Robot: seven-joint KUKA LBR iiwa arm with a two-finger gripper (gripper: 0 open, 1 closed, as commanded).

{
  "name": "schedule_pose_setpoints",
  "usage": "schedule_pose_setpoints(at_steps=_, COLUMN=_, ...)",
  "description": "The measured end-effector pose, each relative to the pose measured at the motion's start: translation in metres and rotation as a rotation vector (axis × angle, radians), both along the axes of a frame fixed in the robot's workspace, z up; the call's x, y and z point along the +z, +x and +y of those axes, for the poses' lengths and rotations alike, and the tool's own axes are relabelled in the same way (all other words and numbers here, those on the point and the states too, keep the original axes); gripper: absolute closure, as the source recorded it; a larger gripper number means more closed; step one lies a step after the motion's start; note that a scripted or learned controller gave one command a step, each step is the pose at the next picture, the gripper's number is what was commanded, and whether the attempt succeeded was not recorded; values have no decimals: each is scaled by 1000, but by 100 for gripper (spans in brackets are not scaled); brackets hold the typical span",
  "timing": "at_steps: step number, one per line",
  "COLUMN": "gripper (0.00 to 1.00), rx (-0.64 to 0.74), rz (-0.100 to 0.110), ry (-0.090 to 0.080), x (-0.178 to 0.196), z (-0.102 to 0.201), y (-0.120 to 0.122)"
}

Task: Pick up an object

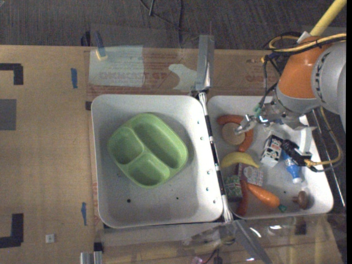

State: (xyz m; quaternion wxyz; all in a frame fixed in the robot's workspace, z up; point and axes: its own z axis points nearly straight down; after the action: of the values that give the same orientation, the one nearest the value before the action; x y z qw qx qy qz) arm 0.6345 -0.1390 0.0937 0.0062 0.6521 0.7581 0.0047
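My gripper (248, 124) hangs over the upper left part of the right bin (324, 202), at the end of the grey arm with its orange band (300, 73). It sits just above a round tan disc (232, 136) and an orange sausage-shaped piece (228, 120); whether it touches either I cannot tell. Further down lie a yellow banana (239, 159), an orange carrot (263, 196), a white carton (271, 150) and a blue bottle (295, 170).
A green divided plate (147, 148) lies in the left bin (104, 202). A metal divider (212, 147) separates the bins. A red pepper (243, 194), a small packet (253, 175) and a brown mushroom (302, 199) crowd the right bin's lower half. Cables (324, 153) run along its right rim.
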Motion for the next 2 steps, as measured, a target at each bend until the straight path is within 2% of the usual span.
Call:
schedule_pose_setpoints(at_steps=1, gripper=100, rx=-2, rz=-7, ry=0, x=12, z=-1, y=2)
schedule_pose_setpoints(at_steps=2, gripper=0, rx=-2, rz=-6, ry=0, x=11, z=-1, y=2)
